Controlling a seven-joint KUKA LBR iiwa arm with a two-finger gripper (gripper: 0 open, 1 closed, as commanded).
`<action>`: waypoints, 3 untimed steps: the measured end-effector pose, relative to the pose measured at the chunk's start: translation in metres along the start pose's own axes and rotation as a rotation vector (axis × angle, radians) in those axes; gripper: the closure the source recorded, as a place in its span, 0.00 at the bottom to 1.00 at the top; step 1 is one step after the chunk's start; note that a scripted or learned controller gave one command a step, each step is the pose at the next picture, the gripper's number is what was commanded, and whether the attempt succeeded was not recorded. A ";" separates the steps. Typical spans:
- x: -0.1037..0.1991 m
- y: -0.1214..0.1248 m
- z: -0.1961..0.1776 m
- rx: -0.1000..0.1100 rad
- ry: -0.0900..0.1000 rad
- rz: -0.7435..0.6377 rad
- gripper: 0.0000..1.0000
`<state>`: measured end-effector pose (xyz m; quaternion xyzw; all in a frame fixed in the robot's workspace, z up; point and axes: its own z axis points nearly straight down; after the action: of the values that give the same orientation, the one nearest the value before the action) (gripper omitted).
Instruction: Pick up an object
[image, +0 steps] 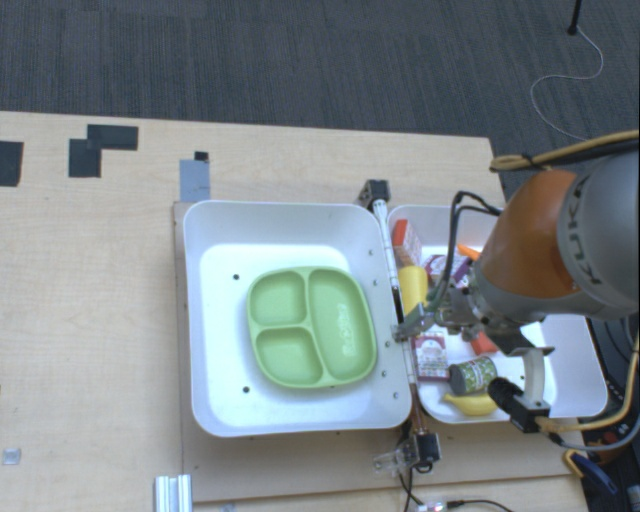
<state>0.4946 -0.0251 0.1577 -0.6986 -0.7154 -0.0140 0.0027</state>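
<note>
The right bin (580, 385) holds several small things: a yellow bottle-like item (412, 285), an orange-red item (402, 236), a purple packet (437, 266), a red-and-white packet (430, 357), a dark green can (472, 376) and a yellow banana (470, 404). My gripper (427, 322) hangs low over the left part of this bin, just above the red-and-white packet and beside the yellow item. The grey wrist and orange band (530, 240) cover the bin's middle and hide what lies beneath.
The left bin (215, 300) holds a light green divided plate (310, 327). A ridge between the two bins (392, 300) runs close to the gripper's left. Cables and a black fitting (525, 405) trail off the wrist over the right bin's front.
</note>
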 end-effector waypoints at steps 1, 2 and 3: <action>0.066 -0.005 -0.033 0.014 -0.022 0.019 1.00; 0.122 0.056 -0.023 0.015 -0.022 0.018 1.00; 0.218 0.089 -0.064 0.014 -0.022 0.016 1.00</action>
<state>0.5778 0.1929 0.2286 -0.7045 -0.7097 -0.0014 0.0001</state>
